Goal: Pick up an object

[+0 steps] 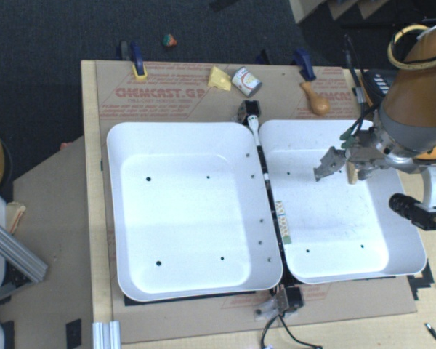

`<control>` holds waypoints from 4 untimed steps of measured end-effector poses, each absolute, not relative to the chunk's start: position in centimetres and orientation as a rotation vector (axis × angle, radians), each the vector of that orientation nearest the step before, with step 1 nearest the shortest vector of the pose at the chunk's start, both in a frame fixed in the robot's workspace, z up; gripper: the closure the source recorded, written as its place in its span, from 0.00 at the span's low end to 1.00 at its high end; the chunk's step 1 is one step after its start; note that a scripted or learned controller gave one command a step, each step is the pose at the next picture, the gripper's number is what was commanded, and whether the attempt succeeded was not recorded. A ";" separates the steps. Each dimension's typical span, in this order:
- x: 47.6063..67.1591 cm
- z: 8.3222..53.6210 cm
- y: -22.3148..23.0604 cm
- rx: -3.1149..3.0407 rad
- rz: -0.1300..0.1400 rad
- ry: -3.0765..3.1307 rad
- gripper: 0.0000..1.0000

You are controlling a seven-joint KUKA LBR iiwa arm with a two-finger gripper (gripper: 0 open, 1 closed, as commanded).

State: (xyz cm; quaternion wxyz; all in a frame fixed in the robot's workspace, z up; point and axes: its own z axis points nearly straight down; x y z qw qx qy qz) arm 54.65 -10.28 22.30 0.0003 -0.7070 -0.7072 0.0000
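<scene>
- Two white bins sit side by side; the gripper (339, 167) hangs over the right bin (334, 257), fingers spread apart with nothing between them.
- No pickable object lies in either bin.
- Small items near it, a yellow piece (219, 79) and a wooden pear-shaped thing (316, 100), rest on the bench behind; they look light and rigid, best pinched across the middle.

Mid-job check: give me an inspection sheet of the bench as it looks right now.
Surface: cardboard sheet bearing left bin and right bin, side by side.
Job's things: nothing seen inside either bin.
Clutter: yellow piece, small box and wooden pear-shaped item on the cardboard behind the bins.
Tool: tool over the right bin's back half; nothing seen between its fingers.
Cables: wires at the front edge.
Surroundings: blue clamps, dark carpet.
</scene>
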 end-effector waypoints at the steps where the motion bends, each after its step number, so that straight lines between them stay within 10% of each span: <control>1: 54.7 23.4 -10.3 -2.222 -0.003 -2.224 1.00; 2: 58.0 36.0 -11.9 -2.232 -0.014 -2.235 1.00; 3: 56.9 35.7 6.8 -2.198 -0.008 -2.239 1.00; 4: 58.9 52.2 4.5 -2.231 -0.026 -2.233 1.00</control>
